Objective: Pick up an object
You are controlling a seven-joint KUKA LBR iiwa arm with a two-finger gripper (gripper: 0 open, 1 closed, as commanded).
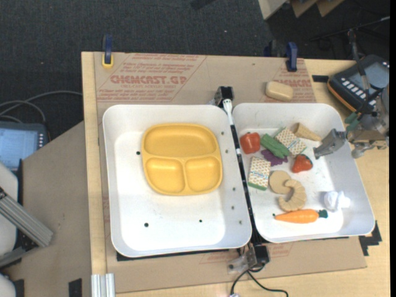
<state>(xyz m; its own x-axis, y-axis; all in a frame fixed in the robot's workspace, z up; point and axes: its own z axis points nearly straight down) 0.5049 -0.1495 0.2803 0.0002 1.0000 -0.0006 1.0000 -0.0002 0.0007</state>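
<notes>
The right bin (362, 190) holds several toy foods: a red tomato (250, 142), a green pickle (273, 146), a small purple piece (270, 156), a speckled cracker (289, 141), a tan bread wedge (305, 132), a red strawberry-like piece (302, 163), a square cracker (258, 172), curved wooden pieces (288, 187), an orange carrot (300, 216) and a small white lump (333, 199). My gripper (323, 148) hangs low over the bin's right side, just right of the red piece and below the bread wedge. I see nothing held in it.
The left bin (124, 184) carries a yellow divided plate (182, 158). A beige block (279, 91) lies on the board behind the right bin. Blue clamps (291, 54) sit at the board's back edge. The arm's wrist (371, 129) overhangs the right bin's right rim.
</notes>
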